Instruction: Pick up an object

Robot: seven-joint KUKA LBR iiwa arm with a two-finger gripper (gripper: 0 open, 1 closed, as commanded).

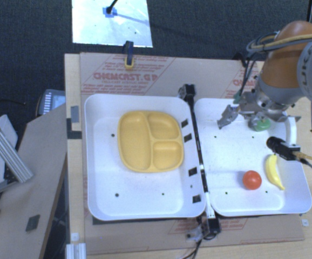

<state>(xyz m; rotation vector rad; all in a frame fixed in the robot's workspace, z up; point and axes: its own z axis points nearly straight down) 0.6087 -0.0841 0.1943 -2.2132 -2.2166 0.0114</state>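
1. while the grey arm [299, 63] reaches in from the frame's right, its pincer [227, 116] hangs over the right bin [221, 198], upper part; whether spread or pressed together, i cannot tell.
2. nothing visible between its tips.
3. tomato [252, 179] and banana [275, 171] lie lower right; yellow tray [149, 141] in the left bin [102, 198].

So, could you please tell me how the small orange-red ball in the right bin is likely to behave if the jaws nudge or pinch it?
The orange-red ball looks round and smooth, so a nudge would probably send it rolling across the flat floor of the right bin. It lies just apart from the banana, which might stop it on that side. Its curved surface may slip out of an off-centre pinch.
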